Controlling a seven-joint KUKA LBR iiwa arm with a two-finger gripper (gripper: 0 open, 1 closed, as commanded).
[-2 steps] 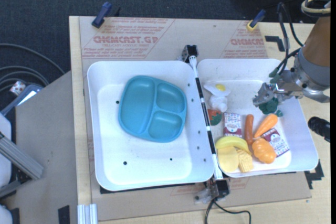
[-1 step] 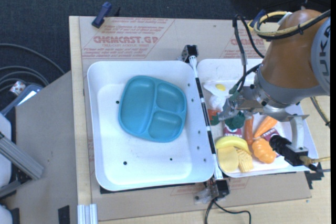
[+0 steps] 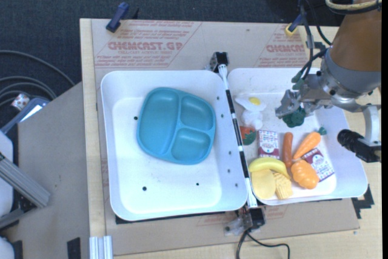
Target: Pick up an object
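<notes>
The right bin (image 3: 267, 77) holds several toy foods: a white fried egg (image 3: 253, 103), a red and white carton (image 3: 267, 144), a red sausage (image 3: 287, 145), a carrot (image 3: 306, 144), an orange pepper (image 3: 304, 174), a banana (image 3: 267, 165) and a corn cob (image 3: 282, 185). My gripper (image 3: 288, 108) hangs over the upper middle of this bin, reaching in from the right. A dark green object (image 3: 296, 119) sits right at its tip, partly hidden under it. Whether that object is gripped or only lies below cannot be made out.
A blue divided plate (image 3: 177, 125) lies in the left bin (image 3: 121, 148). A black clip (image 3: 219, 60) sits on the rim where the bins meet. A red and white packet (image 3: 318, 162) lies by the pepper. Black arm hardware (image 3: 357, 144) overhangs the right bin's right edge.
</notes>
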